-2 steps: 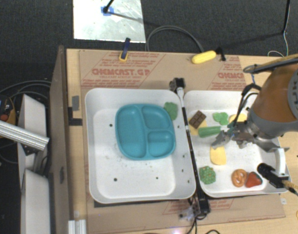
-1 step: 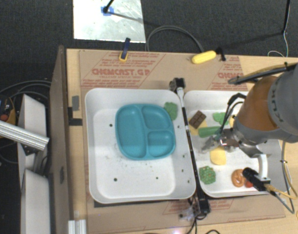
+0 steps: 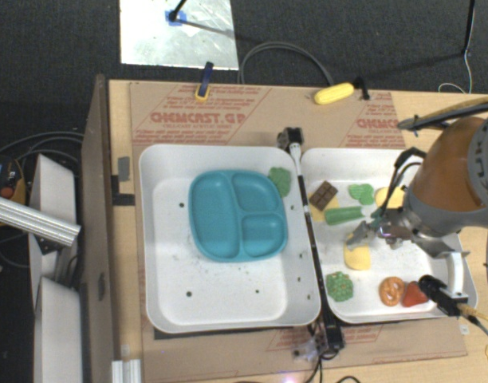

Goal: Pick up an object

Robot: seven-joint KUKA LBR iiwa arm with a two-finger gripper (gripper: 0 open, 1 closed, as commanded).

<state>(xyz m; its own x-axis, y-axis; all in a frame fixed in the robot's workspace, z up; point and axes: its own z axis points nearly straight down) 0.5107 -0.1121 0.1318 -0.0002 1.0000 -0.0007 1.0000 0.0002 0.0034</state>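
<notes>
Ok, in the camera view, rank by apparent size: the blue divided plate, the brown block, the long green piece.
1. blue divided plate, by far largest.
2. long green piece.
3. brown block, somewhat smaller than the green piece.

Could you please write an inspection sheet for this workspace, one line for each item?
Surface: two white bins, left bin, right bin, on a cardboard sheet.
Job's things: toy foods in the right bin, among them a yellow piece and a green piece.
Clutter: blue divided plate in the left bin.
Grippers: gripper low over the right bin; grasp unclear.
Cables: grey cable behind the bench.
Surroundings: dark floor, shiny sheet.
</notes>
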